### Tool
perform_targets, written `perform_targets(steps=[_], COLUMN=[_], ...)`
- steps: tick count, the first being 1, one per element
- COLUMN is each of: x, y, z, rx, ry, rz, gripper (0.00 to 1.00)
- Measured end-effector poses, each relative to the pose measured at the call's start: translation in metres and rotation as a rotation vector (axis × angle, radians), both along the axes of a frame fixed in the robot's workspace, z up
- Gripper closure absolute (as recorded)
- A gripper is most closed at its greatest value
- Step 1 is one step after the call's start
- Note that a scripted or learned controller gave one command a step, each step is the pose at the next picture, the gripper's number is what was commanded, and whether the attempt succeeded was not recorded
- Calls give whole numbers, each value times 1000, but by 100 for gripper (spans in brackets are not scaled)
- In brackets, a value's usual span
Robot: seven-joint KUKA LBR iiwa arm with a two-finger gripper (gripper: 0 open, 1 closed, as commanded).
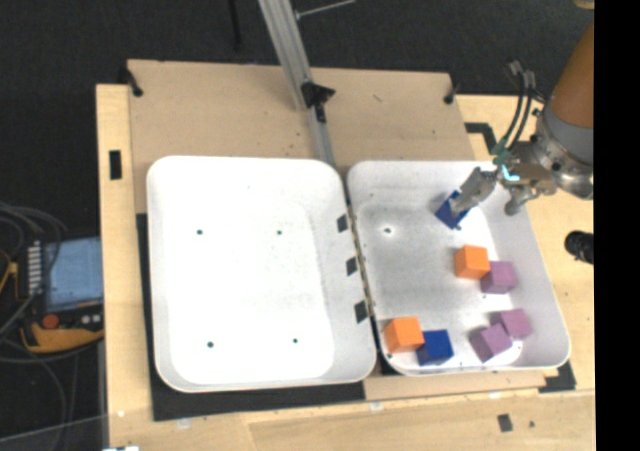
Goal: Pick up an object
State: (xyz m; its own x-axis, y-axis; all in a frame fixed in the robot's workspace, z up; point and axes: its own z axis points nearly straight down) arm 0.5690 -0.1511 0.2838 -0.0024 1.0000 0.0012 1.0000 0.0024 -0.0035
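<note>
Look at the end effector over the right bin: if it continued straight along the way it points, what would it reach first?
The end effector slants down-left toward the blue block, which it would likely meet first; height above the block is unclear.

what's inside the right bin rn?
Right bin holds two orange blocks, three purple blocks and two blue blocks. The gripper covers part of the upper blue one.
</note>
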Motion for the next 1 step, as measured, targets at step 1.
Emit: perform_targets(steps=[1], x=[1], y=[0], z=[2], rx=[0], ry=[-5], rz=[0], gripper=[0])
